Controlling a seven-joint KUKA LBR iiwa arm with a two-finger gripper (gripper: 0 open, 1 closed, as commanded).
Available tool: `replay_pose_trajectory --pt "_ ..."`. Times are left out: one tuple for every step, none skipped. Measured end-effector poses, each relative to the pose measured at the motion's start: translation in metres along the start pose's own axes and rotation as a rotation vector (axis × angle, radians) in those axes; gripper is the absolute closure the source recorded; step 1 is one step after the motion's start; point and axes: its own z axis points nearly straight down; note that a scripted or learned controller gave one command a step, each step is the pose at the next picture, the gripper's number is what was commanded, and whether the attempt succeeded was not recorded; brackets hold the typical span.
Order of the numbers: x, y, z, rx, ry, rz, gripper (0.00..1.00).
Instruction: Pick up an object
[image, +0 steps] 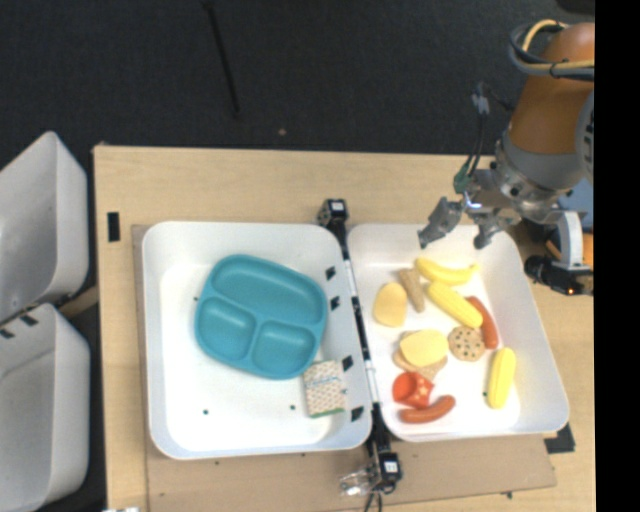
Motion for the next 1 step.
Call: replay_pose_trajectory --pt "0.0001 0.0018 -0.0073 -0.012 -0.001 -0.001 0.0"
